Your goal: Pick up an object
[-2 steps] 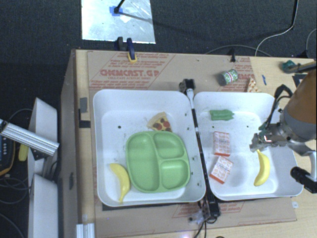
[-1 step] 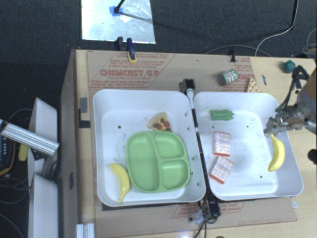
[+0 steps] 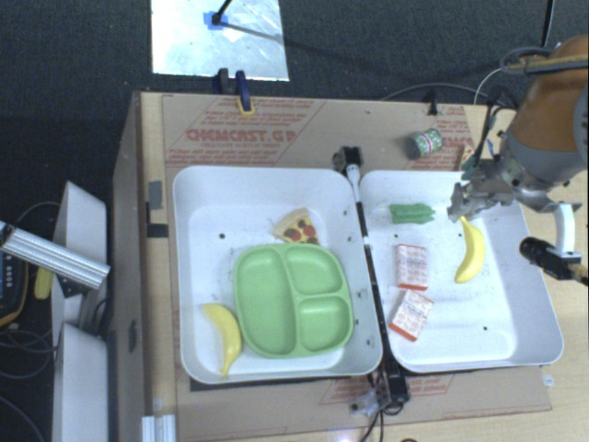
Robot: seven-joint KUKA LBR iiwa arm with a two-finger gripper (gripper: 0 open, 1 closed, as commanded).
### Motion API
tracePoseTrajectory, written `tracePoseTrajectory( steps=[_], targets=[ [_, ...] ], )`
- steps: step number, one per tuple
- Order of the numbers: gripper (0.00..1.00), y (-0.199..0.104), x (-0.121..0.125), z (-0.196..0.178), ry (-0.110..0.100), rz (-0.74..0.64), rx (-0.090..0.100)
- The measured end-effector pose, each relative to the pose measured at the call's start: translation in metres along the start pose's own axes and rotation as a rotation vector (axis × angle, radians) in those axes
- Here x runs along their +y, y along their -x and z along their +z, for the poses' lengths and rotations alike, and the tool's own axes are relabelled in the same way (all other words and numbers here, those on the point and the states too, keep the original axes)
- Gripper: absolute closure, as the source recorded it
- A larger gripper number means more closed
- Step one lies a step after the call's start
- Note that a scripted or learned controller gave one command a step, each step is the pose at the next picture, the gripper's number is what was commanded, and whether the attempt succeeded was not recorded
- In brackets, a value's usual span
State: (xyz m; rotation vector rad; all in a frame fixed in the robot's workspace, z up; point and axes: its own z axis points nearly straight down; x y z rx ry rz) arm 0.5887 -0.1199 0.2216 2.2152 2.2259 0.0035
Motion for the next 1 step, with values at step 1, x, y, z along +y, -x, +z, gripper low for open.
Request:
tracePoseTrajectory(
  steps=[1],
  targets=[
    [1.0, -0.0725, -0.0083, -0.012, -0.002, 0.0, 0.001]
  ],
)
